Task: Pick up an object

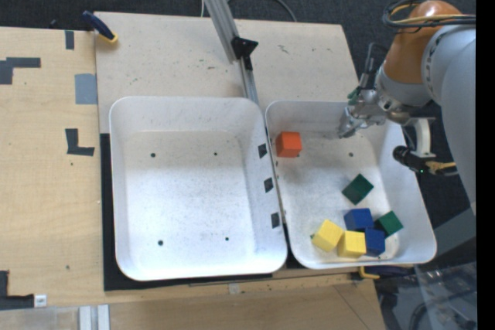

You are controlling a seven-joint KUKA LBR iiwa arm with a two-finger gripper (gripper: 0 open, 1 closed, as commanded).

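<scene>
The claw (349, 125) was small and partly blurred against the white wall of the right bin (410, 201), so whether it stood wide or narrow could not be told; nothing showed between its tips. The arm (433, 62) reached in from the right, cut off at the picture's edge, its orange band bent above the wrist, the claw hanging over the bin's upper right corner. An orange block (289, 144) lay apart, near the divider. Two green blocks (358, 188), blue blocks (360, 219) and yellow blocks (328, 235) crowded the near corner, some overlapping. The left bin (189, 185) sat beside it on the worktop (155, 50).
</scene>
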